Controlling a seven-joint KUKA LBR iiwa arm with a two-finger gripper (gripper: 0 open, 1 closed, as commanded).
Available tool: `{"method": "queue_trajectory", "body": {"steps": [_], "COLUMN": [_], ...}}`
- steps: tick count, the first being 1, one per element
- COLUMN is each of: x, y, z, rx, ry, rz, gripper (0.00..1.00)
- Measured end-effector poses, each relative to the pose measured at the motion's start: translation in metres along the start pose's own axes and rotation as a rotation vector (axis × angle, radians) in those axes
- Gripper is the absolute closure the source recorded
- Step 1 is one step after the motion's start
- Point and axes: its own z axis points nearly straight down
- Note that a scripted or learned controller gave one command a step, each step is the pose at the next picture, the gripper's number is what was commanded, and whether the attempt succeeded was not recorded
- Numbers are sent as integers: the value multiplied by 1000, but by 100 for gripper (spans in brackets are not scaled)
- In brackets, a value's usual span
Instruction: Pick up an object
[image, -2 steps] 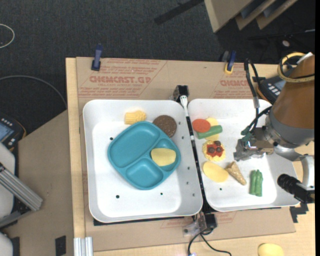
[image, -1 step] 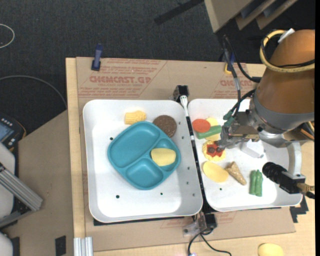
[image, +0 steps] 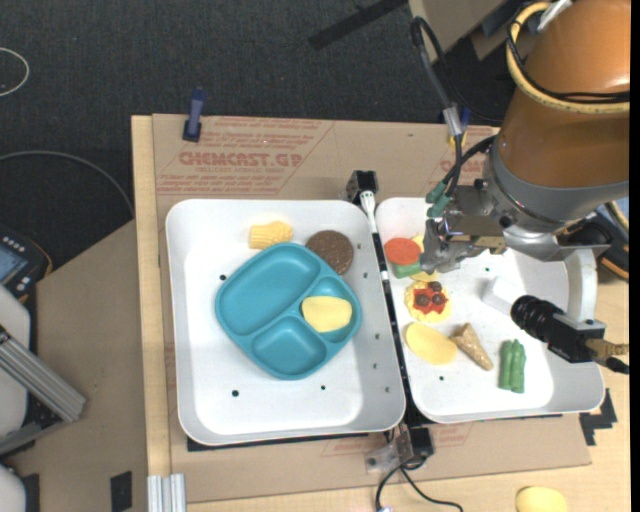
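My gripper (image: 437, 260) hangs low over the upper left part of the right bin (image: 560, 395). It is just right of a red-orange round piece with a green base (image: 402, 253) and just above a small yellow pizza piece with red toppings (image: 428, 298). Nothing shows between its fingers. Farther forward in the same bin lie a yellow oval slice (image: 430, 344), a tan cone (image: 474, 347) and a green vegetable (image: 512, 365).
The left bin (image: 200, 380) bears a blue divided plate (image: 270, 300) with a yellow lump (image: 327, 313) in one compartment. A corn piece (image: 270, 235) and a brown round disc (image: 331, 250) lie behind the plate. The ridge between the bins runs right beside the gripper.
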Motion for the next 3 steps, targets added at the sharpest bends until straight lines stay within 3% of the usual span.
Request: {"method": "queue_trajectory", "body": {"steps": [1,2,3], "x": [55,144,103], "y": [0,11,-1], "z": [-28,-26,0], "rx": [3,5,14], "ry": [0,1,-3], "rz": [0,-3,11], "gripper": [100,100,100]}}
